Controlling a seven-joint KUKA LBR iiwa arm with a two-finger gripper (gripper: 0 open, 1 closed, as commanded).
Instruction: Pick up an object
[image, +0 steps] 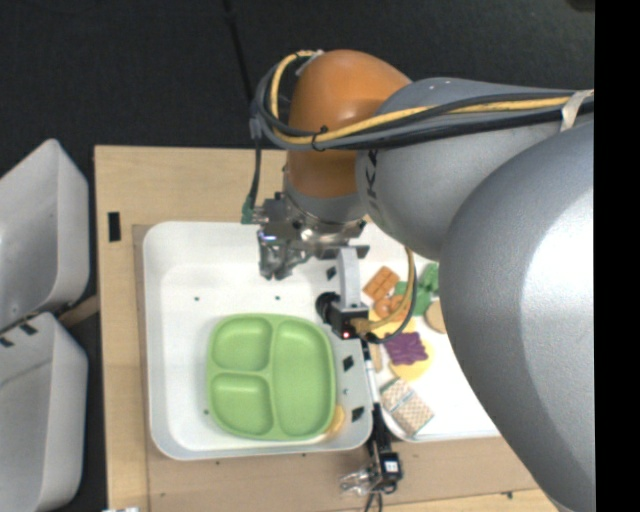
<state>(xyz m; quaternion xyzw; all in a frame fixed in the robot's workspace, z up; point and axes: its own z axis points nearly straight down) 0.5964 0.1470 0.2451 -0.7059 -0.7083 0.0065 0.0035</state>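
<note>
The gripper (277, 262) hangs over the left white bin's (172, 300) far edge. The green three-compartment plastic tray (270, 377) lies toward the near edge — well apart.

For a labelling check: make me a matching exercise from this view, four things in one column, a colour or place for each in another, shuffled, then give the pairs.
Things:
1. divided tray
2. grape bunch toy
3. waffle piece
4. gripper

Descriptions:
A. purple, in the right bin
B. above the bare far end of the left bin
C. light green, lying in the left bin
D. orange, grid-patterned, in the right bin

Pairs: 1-C, 2-A, 3-D, 4-B
</note>
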